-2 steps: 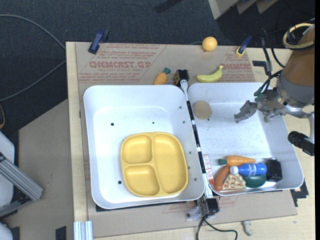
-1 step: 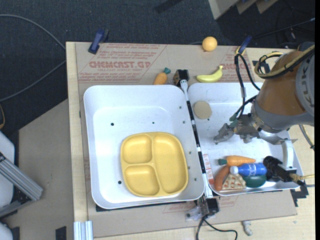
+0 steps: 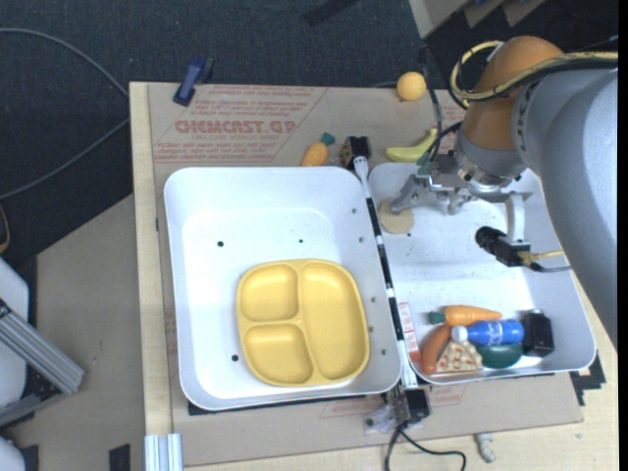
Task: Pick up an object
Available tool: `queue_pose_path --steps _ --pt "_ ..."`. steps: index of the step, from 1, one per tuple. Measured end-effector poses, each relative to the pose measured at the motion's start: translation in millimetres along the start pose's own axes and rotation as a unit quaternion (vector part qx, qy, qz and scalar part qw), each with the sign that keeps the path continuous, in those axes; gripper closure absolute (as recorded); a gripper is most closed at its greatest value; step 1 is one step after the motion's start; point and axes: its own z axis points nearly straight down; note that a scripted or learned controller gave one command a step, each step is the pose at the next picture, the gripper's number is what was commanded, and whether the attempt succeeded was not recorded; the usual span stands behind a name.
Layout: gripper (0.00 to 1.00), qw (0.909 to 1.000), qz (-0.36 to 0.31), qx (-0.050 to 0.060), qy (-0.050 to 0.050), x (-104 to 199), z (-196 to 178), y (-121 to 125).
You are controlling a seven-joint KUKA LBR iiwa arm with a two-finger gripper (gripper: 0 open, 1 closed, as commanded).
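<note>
My gripper [image 3: 410, 199] hangs low over the far left corner of the right bin [image 3: 564, 307]. It is just above and to the right of a flat tan disc [image 3: 396, 222] lying against the bin's left wall. At the near end of the same bin lies a cluster of toys: an orange carrot [image 3: 471, 314], a blue bottle [image 3: 498, 334], a pizza slice [image 3: 454, 357], a green piece [image 3: 502, 357] and a black block [image 3: 537, 332]. Nothing can be seen held in the gripper.
The left bin [image 3: 196, 224] holds a yellow divided plate [image 3: 300, 320]. Outside the bins at the back lie a banana [image 3: 412, 149], an orange ball [image 3: 411, 86], a small orange toy [image 3: 316, 153] and a blue clip [image 3: 191, 79]. The grey arm [image 3: 574, 116] covers the right bin's far right corner.
</note>
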Motion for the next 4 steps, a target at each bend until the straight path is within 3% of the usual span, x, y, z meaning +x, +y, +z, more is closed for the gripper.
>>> queue_pose_path --steps 1,2,3,4 --pt "0.0 1.0 0.002 0.006 0.0 -103 3 -54" --pt "0.0 1.0 -0.002 0.007 0.007 -118 4 0" --pt "0.0 1.0 -0.001 0.008 0.006 -122 4 -103" --pt "0.0 1.0 -0.002 0.004 0.005 -119 3 -39"
